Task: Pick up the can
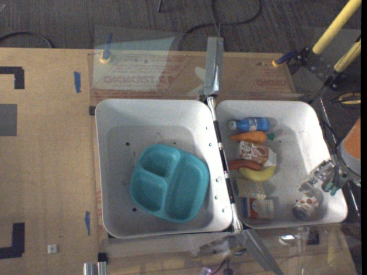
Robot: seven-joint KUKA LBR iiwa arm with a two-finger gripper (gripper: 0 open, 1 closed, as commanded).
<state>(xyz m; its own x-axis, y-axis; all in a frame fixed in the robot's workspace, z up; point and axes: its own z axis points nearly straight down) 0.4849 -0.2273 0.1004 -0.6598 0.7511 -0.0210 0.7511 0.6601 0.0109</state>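
Can [308, 205] lying in right bin [298, 116], near-right corner, hugging the right wall; open floor toward the far wall, clutter of food items [254, 159] crowding the left side. Gripper [322, 177] reaching in from the right, hovering just beside the can, fingers parted slightly, gripping nothing.

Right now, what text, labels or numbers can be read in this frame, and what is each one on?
Nothing reads for certain.
Clear panel behind the left bin: red lettering, too blurred to quote.
Panel behind the right bin: red lettering, blurred.
Bottle, packet, box, can: printed labels, too small to read.
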